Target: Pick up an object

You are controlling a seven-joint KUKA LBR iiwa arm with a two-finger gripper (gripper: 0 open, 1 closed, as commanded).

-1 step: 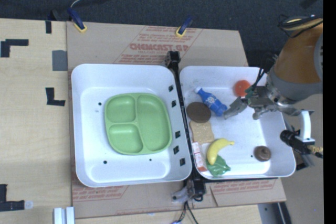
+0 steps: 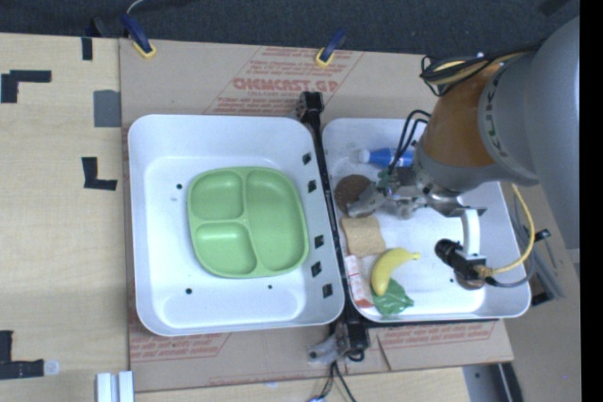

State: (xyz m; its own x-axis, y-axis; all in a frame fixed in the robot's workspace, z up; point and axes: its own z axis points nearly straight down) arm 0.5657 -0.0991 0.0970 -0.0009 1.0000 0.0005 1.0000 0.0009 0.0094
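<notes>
Your pincer [image 2: 388, 200] sits low in the right bin [image 2: 499, 301], near that bin's left half, under the grey arm [image 2: 513, 122] with its orange band [image 2: 452, 122]. You cannot tell from this slanted view whether it is open or closed; nothing shows gripped in it.

Just left of the pincer: a round brown object [image 2: 352, 190], close by, contact unclear. Below that, a flat tan piece [image 2: 364, 231] lying on the bin floor. Above the pincer, partly behind the cables, a small bottle with a blue cap [image 2: 377, 156].

Lower in the same bin: a yellow banana [image 2: 388, 265], curved, free on the floor, well clear of the pincer. At its lower end, touching or nearly so, a green leafy item [image 2: 395, 300]. Beside these, along the bin's left wall, a narrow white-and-red packet [image 2: 355, 281].

To the right of the banana, a black fitting [image 2: 459, 262] with a yellow cable [image 2: 520, 245] hangs over the bin's right side.

Left bin [image 2: 155, 141]: one light green divided plate [image 2: 249, 221], three compartments, lying flat near the middle.

Both bins rest on brown cardboard [image 2: 236, 75] with red print, on the pale wood bench [image 2: 57, 231]. Two yellow-and-blue clips [image 2: 330, 50] hold the cardboard's far edge.
</notes>
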